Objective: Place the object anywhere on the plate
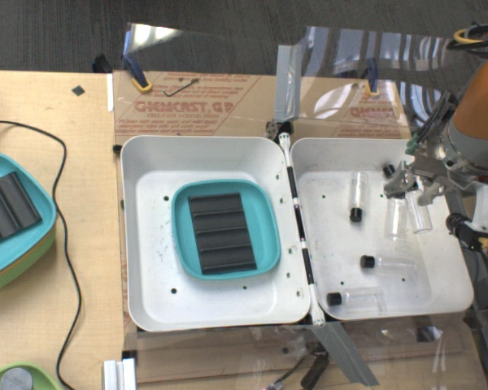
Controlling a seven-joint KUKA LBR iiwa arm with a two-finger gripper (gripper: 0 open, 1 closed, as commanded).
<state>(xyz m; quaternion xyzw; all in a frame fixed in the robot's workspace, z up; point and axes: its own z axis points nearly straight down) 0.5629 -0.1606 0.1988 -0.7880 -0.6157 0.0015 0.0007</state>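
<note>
Pale wooden tabletop (32, 96) is stretching across the scene, carrying two shallow white plastic bins side by side, with brown printed cardboard (187, 100) lying behind them. Inside the left white bin (146, 242) a teal square plate with a black ribbed insert (226, 228) is sitting near the middle, tilted slightly. Beside that plate, across the divider, the right white bin (439, 291) is holding several clear plastic vials with black caps: one vial (357, 195) is lying just beyond the divider, well apart from the plate, another (386, 261) is resting farther from the plate, and a third (354, 300) is lying toward the near rim of that bin. Farther still from the plate, the grey arm with the orange band (476, 116) is reaching in, and its tool (413, 187) is hanging over the far side of the right bin. A clear vial (416, 210) is showing just below the tool, but I cannot tell whether it is gripped or how far the tool is open. On the other side of the plate, a stack of teal and green plates (12, 218) is sitting at the tabletop's edge, with a black cable (65, 242) curling past it.
</note>
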